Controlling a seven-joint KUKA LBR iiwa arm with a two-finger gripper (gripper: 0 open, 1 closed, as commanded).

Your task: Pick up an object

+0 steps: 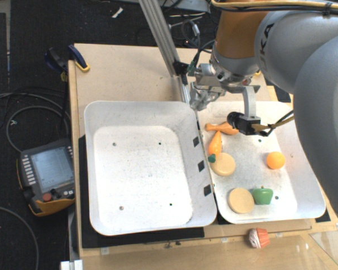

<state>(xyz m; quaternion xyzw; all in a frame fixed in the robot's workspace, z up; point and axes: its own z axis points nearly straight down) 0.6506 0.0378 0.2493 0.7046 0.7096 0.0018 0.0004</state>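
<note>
A dark floor strewn with cables is surrounding a tan desk (129,72), and a teach pendant (48,176) is lying on that floor at the left. The desk is carrying two shallow white bins side by side, and a slanted metal beam (160,32) is crossing above its far edge.

The gripper (201,97) is hanging over the far left corner of the right bin (304,201), close to the wall where the two bins are meeting. Whether it is open or closed cannot be told from this angle, and nothing is showing in its grasp.

The main risk is probably a descent here that is striking the bin rim or closing on nothing, since the nearest pieces are lying just beside that spot, not under it. The two carrots are touching, so a grasp on one is likely nudging the other, and the round ball is likely rolling away under a glancing touch.

The right bin is holding every candidate: one carrot (222,128) lying crosswise, a second carrot (215,143) pointing toward the front, a beige disc (224,165), a second beige disc (241,200) touching a green piece (263,196), and an orange ball (275,160) standing apart. The left bin (101,114) is showing its speckled white floor. A reddish piece (258,238) is lying on the desk outside the bins.
</note>
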